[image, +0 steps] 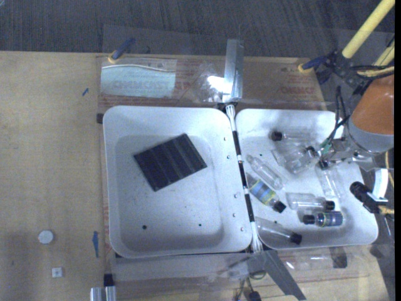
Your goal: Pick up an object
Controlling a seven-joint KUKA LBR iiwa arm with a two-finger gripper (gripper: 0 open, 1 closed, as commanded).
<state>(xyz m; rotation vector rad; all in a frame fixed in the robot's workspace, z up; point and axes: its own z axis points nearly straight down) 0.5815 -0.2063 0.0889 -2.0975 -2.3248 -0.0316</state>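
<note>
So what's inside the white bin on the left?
A flat dark ribbed rectangular panel lies in the left shallow white bin. Anything beneath the panel is covered.

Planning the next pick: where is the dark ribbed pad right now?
The dark ribbed pad lies flat in the left bin, toward its upper middle, tilted, alone there, well apart from the vials in the right bin.
</note>
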